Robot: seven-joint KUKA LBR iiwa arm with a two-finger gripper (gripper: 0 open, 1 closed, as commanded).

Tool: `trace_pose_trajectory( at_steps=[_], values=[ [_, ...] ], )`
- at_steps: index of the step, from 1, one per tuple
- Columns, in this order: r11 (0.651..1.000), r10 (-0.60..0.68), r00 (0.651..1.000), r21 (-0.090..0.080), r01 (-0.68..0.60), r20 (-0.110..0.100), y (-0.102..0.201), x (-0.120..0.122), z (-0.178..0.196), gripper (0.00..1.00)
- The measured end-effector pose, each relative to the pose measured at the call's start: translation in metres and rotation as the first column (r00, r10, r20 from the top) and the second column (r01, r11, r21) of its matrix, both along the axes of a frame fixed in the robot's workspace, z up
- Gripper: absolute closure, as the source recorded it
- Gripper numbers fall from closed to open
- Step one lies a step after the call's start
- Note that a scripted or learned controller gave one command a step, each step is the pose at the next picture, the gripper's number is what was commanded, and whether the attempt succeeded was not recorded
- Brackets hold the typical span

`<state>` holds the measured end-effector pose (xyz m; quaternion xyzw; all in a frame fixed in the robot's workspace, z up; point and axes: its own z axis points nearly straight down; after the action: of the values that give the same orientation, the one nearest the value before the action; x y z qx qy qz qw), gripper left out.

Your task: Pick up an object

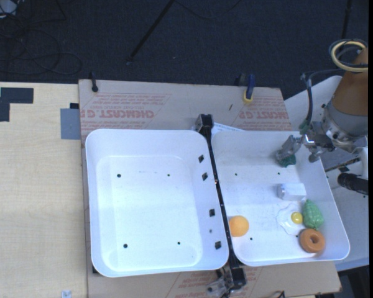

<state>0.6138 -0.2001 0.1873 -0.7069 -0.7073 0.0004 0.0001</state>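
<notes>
- left bin: bare white floor.
- right bin: orange ball, fried egg toy, green toy, doughnut, small white block.
- gripper: finger state can't be told.

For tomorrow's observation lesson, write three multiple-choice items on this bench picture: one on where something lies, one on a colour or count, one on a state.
1. Where does the orange ball lie?
A. In the left bin
B. In the right bin, near the divider
C. On the cardboard

2. What colour is the ring-shaped doughnut?
A. Blue
B. Brown-orange
C. White

3. How does the tool stand relative to the objects?
A. It hangs over the far part of the right bin, apart from them
B. It rests on the doughnut
C. It presses on the orange ball

Answers:
1 B: the ball sits on the right bin floor beside the central rim.
2 B: the ring in the near right corner is brown-orange.
3 A: the tool is above the bin's far side, while the fried egg, green piece and doughnut lie nearer the camera.
</notes>
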Motion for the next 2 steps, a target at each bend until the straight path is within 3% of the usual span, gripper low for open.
trace_pose_trajectory(
  at_steps=[1,2],
  values=[
    [1.000,0.001,1.000,0.001,-0.001,-0.001,0.000,0.000,0.010,1.00],
    [1.000,0.006,1.000,0.001,-0.006,0.004,0.096,0.015,0.089,1.00]
  ],
)
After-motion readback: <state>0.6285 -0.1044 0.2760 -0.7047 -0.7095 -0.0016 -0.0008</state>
